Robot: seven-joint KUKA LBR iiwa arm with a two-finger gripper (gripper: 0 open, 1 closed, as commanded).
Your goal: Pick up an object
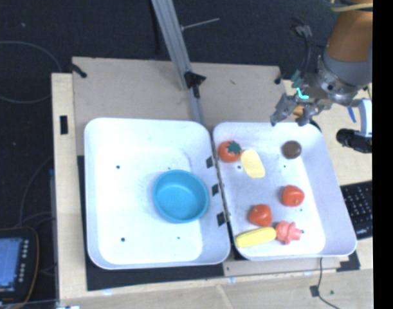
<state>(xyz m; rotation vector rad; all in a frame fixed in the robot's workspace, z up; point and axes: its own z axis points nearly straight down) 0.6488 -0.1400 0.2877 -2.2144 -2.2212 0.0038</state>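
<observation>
You are looking down at a slant on a pale wooden bench (132,82) that carries two shallow white bins side by side. The left bin (119,147) holds a single blue bowl (180,196), sitting upright a little right of the bin's middle.

The right bin (331,192) holds seven small things. At its upper left lies a red tomato with a green top (229,150), and touching its right side is a pale yellow block (253,163). Near the bin's upper right rests a small dark brown ball (291,149), apart from the others. Lower down, toward the right wall, sits a round red fruit (292,196). Below and to its left is a second red fruit (260,215). Along the bin's near edge lies a yellow banana (255,237), and just beside its right end is a pink toy (287,232).

The arm (347,37) reaches in from the upper right. Its claw (291,114) hangs above the far rim of the right bin, just above the brown ball and apart from it. The two fingers stand spread, with a clear gap between them and nothing in that gap.

A slanted grey metal bar (173,44) crosses the bench behind the bins. A black keyboard (358,208) lies at the right.
</observation>
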